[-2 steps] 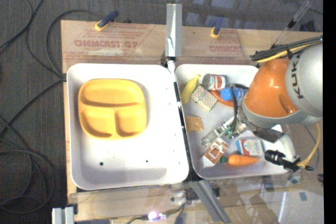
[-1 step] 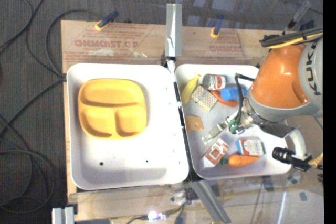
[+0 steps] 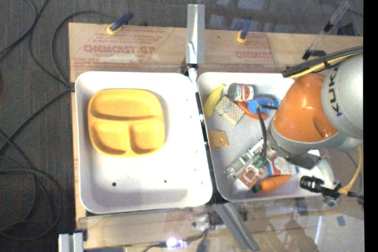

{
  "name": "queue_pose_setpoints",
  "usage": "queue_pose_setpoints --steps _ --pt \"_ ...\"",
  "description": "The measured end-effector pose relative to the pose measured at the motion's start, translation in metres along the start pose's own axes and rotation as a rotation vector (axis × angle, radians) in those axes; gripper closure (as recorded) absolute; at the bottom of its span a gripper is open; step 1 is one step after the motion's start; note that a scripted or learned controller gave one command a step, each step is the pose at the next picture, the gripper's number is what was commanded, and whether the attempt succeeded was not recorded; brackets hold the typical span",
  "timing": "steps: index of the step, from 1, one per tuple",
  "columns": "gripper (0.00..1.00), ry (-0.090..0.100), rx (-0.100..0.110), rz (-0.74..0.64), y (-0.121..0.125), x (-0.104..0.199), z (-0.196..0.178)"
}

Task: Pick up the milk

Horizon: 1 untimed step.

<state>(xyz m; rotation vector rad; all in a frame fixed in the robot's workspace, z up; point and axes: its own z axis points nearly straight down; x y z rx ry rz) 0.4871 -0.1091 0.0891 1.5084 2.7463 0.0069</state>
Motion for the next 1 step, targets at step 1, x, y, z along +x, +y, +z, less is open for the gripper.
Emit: queue_pose_setpoints --steps 1 --pt "1.0 -0.002 -0.004 0.001 0.0016 -0.0008 -0.0101"
